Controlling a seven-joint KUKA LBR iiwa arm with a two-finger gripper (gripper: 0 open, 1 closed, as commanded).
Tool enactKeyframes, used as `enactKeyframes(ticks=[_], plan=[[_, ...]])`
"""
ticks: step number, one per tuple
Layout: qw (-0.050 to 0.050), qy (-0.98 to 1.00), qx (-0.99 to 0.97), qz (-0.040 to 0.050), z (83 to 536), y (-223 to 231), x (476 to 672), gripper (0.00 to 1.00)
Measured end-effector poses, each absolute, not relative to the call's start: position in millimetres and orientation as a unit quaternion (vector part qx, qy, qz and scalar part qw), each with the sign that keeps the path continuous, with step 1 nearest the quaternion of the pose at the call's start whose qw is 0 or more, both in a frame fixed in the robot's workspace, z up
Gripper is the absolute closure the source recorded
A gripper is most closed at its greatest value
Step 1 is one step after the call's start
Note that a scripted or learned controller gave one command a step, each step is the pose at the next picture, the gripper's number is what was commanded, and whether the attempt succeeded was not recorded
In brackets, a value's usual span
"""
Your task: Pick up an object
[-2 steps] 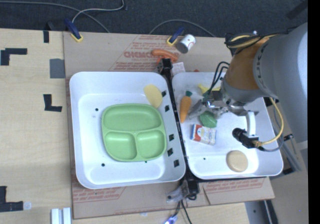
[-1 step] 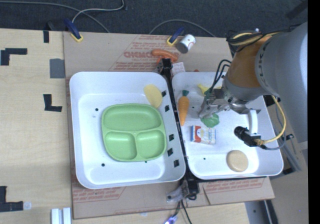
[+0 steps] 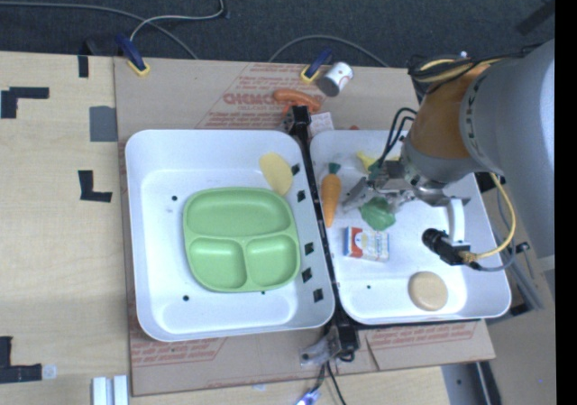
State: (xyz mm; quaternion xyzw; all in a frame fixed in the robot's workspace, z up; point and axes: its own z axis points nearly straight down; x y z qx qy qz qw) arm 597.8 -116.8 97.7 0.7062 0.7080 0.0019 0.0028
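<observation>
Green, crumpled toy (image 3: 379, 214) sits directly under the gripper (image 3: 386, 188) in the right bin (image 3: 478, 304), though whether anything is held I cannot tell.

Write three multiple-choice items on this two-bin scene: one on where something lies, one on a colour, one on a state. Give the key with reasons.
1. Where does the divided plate lie?
A. in the left bin
B. in the right bin
C. on the cardboard outside the bins

2. What colour is the carrot-shaped toy at the right bin's left wall?
A. blue
B. orange
C. white

3. How does the round tan piece stand to the pincer?
A. clamped in it
B. lying apart from it, near the bin's front corner
C. stacked on the divided plate

Key: 1 A, the green plate fills the left bin's floor. 2 B, its body is orange. 3 B, it rests alone, well away from the arm's tip.
</observation>
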Motion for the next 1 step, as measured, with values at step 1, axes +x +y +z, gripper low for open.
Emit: enactKeyframes(ticks=[1], plan=[[0.002, 0.708, 0.707, 0.001, 86.7, -156.2, 641.8, 0.0]])
